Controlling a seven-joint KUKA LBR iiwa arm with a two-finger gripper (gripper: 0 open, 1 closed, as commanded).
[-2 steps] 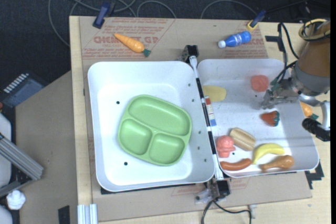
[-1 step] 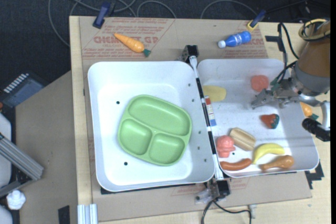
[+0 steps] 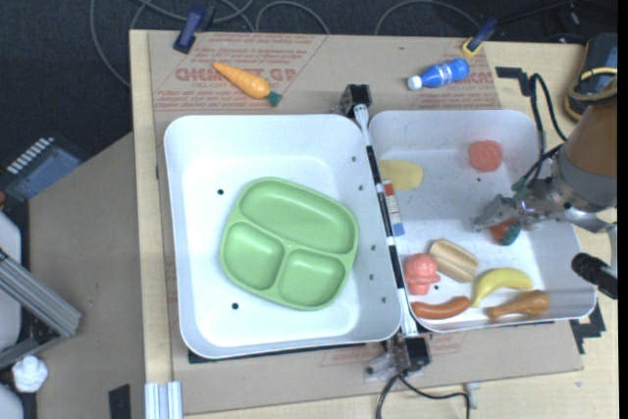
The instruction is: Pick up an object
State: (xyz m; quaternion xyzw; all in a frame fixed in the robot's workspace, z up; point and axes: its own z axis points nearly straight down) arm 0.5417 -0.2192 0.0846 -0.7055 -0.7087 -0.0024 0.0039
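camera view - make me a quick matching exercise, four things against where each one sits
Things:
1. green divided plate
2. toy carrot
3. banana
4. blue bottle

Places:
A. right bin, near its front
B. bench behind the left bin
C. left bin
D. bench behind the right bin

Pairs: 1-C, 2-B, 3-A, 4-D

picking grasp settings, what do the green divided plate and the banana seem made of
Green divided plate: likely moulded plastic, smooth with a soft sheen, one even colour, rounded compartment walls. Banana: probably toy plastic or rubber, uniformly bright yellow with a faint gloss; hard or soft can't be told.
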